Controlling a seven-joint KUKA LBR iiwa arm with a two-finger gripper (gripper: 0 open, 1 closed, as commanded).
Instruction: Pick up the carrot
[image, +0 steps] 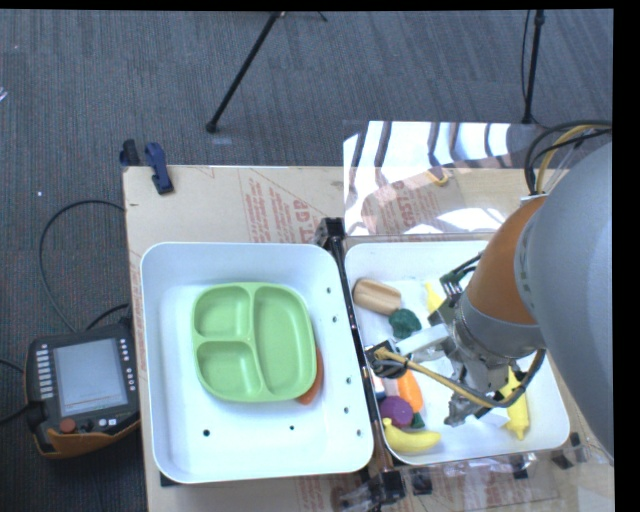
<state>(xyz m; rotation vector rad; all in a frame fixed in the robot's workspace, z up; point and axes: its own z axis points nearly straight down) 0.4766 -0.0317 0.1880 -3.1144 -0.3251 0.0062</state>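
The carrot (411, 389) is a small orange piece lying in the right bin (465, 254), near its left wall and partly hidden by the gripper's cables. My gripper (462, 398) hangs low over the bin just to the right of the carrot, beneath the grey wrist and its orange band. From this angle the wrist body and a yellow cable cover the gripper's tip. Nothing can be seen held in it.
Around the carrot lie a purple piece (396, 410), a yellow banana (412, 437), a dark green piece (404, 322), a tan loaf (376, 294) and another yellow item (517, 415). The left bin (170, 420) holds a green divided plate (252, 342) over an orange object (313, 386).
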